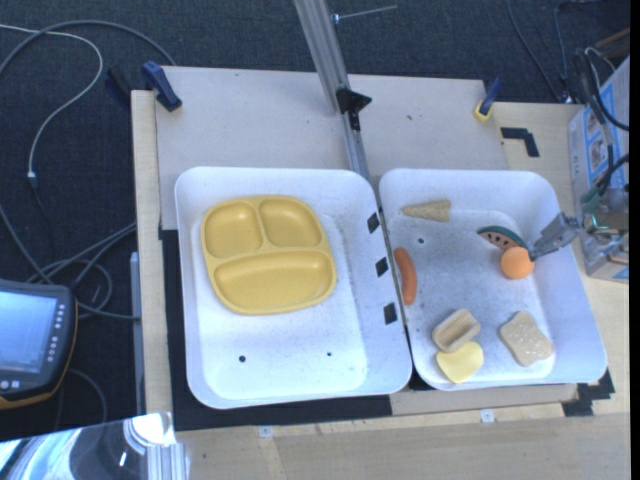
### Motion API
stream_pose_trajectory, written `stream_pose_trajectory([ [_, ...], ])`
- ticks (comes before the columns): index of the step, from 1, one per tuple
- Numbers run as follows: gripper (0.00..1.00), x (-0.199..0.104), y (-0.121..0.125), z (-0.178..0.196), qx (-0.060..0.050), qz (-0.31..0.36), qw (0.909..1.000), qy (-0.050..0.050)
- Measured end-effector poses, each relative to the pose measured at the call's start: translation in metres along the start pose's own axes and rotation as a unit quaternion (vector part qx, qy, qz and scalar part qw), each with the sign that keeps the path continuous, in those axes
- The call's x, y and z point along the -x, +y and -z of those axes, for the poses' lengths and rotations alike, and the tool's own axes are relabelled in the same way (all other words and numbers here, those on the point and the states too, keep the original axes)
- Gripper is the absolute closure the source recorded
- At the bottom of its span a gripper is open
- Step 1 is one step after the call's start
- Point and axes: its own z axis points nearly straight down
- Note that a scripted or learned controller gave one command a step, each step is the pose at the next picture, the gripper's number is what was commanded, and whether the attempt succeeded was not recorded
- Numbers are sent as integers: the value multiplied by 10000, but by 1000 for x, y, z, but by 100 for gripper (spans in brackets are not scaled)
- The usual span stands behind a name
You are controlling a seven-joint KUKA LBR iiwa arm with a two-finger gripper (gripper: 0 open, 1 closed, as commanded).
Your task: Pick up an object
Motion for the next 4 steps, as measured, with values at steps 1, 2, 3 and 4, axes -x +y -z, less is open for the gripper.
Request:
stream_pose_trajectory([
  [1, 0, 0, 0, 0, 2, -1, 10000, 0],
  [2, 0, 9, -3, -57, -28, -11, 10000, 6],
  [3, 0, 5, -1, -100, -23, -6, 10000, 8],
  [4, 0, 14, -3, -148, -24, -10, 10000, 7],
])
